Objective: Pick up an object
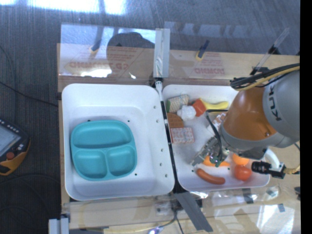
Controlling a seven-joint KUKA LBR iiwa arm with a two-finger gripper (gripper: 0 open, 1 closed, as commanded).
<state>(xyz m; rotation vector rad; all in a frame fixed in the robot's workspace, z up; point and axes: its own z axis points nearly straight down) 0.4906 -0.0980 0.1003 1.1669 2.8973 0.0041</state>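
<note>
Gripper point(210, 155) low in right bin point(195, 89) | jaws: cannot tell if apart or together | orange piece point(210, 163) touching at 6 o'clock, not seen between them | sausage point(210, 177) further at 6 | red ball point(243, 172) at 4.

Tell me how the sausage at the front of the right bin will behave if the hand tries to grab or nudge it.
The sausage is long and rounded, so it will probably roll if pushed from the side. Its skin looks smooth and glossy, so it may slip in a pinch. It lies close to the bin's front wall, which could stop its rolling but crowd the hand.
</note>
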